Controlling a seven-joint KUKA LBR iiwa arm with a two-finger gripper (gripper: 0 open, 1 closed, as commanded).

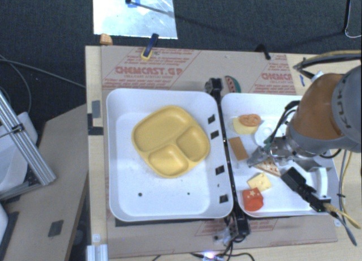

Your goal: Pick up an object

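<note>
Glossy red block [253,199], yellow wedge [259,182], compartmented tray [170,141]

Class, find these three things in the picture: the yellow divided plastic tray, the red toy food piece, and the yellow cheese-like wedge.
yellow divided plastic tray [169,140]: camera view, on its central ridge.
red toy food piece [253,199]: camera view, on its top face.
yellow cheese-like wedge [259,182]: camera view, on its flat top.

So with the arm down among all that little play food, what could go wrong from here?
The gripper sits low in the right bin, where the brown slab, the toast-like wedge and the yellow cheese piece lie close together. It might nudge a neighbour aside, or catch two at once. The pieces look flat, so the fingers could slide over one and come up with nothing.
</note>
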